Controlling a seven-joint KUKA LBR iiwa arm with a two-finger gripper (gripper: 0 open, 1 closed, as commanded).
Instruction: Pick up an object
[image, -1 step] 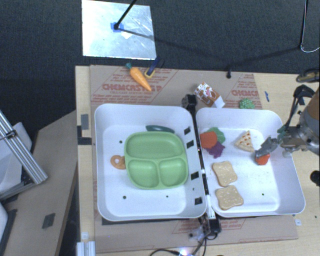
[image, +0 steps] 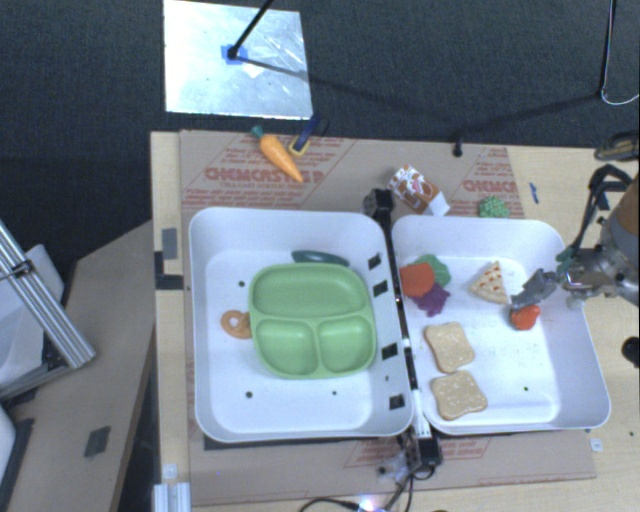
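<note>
The green divided plate (image: 310, 318) sat in the middle of the left bin (image: 215, 250), and everything else is placed from it here. Just off its left edge lay a small orange pretzel-shaped ring (image: 237, 324); a dark green item (image: 320, 257) peeked out from behind its far rim.

To the plate's right, across the bins' shared wall, the right bin (image: 575, 385) held a red and green piece on a purple one (image: 427, 282), a wedge of toy pizza (image: 490, 283), two slices of toy bread (image: 452, 370), and a small red item, perhaps a tomato or strawberry (image: 525, 317). That red item lay farthest from the plate, near the right bin's right wall.

The gripper (image: 530, 292) reached in from the right and hung just above the red item, between it and the pizza wedge. How its fingers stood could not be made out, nor whether they touched the red item.

Beyond the plate's far side, on the cardboard sheet (image: 330, 165) under the bins, lay a toy carrot (image: 280, 157). Red print on the cardboard was repeated in several places, reading roughly "CHEMCAST", not fully legible. Farther right sat a small printed carton (image: 414, 188), its label unreadable, and a green broccoli-like piece (image: 492, 207).
</note>
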